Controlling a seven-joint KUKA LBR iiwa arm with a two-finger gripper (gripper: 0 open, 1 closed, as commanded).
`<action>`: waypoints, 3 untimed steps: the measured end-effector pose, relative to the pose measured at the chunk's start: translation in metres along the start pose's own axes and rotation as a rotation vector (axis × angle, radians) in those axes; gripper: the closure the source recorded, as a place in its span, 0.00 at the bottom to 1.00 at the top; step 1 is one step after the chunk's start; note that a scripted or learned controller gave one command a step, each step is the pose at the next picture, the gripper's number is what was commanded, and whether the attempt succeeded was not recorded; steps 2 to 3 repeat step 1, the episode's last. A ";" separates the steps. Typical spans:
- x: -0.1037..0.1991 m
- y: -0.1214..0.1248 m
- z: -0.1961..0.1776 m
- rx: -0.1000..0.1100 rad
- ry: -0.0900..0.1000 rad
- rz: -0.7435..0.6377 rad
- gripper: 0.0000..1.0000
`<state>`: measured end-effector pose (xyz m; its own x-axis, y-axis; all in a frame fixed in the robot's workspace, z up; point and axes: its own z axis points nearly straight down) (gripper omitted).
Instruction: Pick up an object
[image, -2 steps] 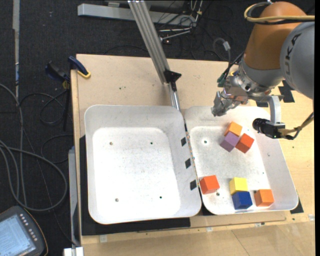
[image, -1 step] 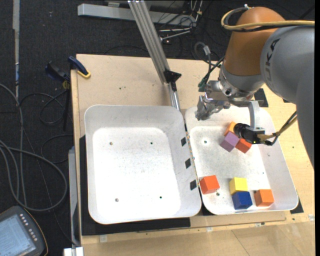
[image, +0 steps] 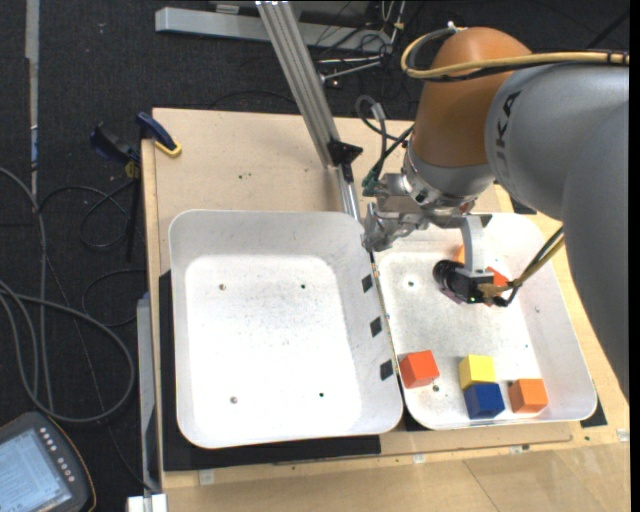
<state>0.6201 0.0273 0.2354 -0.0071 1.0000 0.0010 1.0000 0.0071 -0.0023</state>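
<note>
In the right bin (image: 560, 330), four cubes lie near the front edge: an orange cube (image: 418, 367), a yellow cube (image: 478, 370), a blue cube (image: 485, 400) and a second orange cube (image: 527, 395). The yellow and blue cubes touch. My gripper (image: 379, 232) hangs over the back left corner of the right bin, by the rim shared with the left bin, well behind the cubes. I see nothing held in it. A small red-orange piece (image: 492, 281) shows beside the wrist, mostly hidden.
The left bin (image: 260, 320) sits beside the right one, their rims meeting in the middle. A slanted metal rail (image: 305, 85) runs down from the back to the bins' shared rim, close to the gripper. Blue and yellow clamps (image: 150, 135) lie at the bench's back left corner.
</note>
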 end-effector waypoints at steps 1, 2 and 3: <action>0.043 -0.014 -0.005 -0.001 0.000 0.000 1.00; 0.043 -0.014 -0.005 -0.001 0.000 0.000 1.00; 0.043 -0.014 -0.005 -0.001 0.000 0.000 1.00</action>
